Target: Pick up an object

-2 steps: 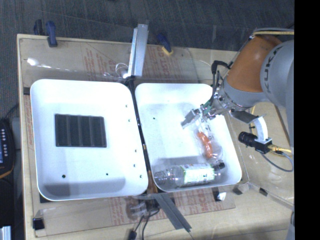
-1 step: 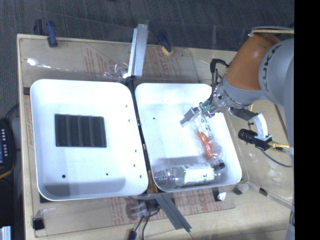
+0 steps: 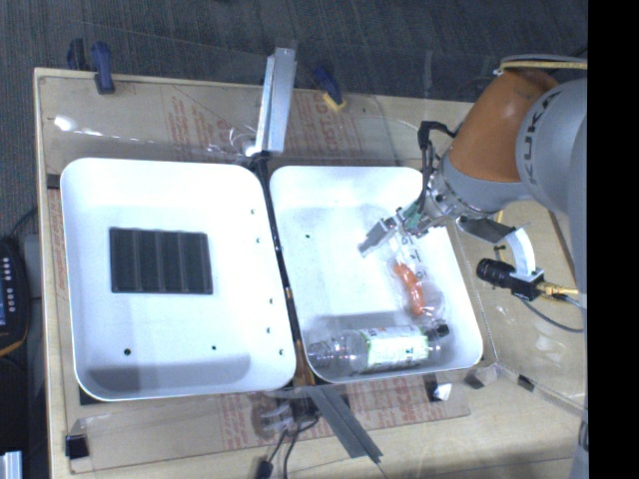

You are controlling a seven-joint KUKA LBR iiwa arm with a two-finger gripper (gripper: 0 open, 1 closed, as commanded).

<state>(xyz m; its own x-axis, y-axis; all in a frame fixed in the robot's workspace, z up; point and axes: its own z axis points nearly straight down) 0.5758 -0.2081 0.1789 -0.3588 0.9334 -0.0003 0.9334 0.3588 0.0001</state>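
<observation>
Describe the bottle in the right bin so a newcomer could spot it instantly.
Start at the right-hand shallow white bin and go to its near edge. There a clear plastic bottle with a pale label and a dark cap lies on its side along the wall. Unlike the small orange item in clear wrapping beside it, it is long and transparent.

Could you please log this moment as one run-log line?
gripper: over right bin, above orange item | bottle: lying at near wall | left bin: dark tray
</observation>
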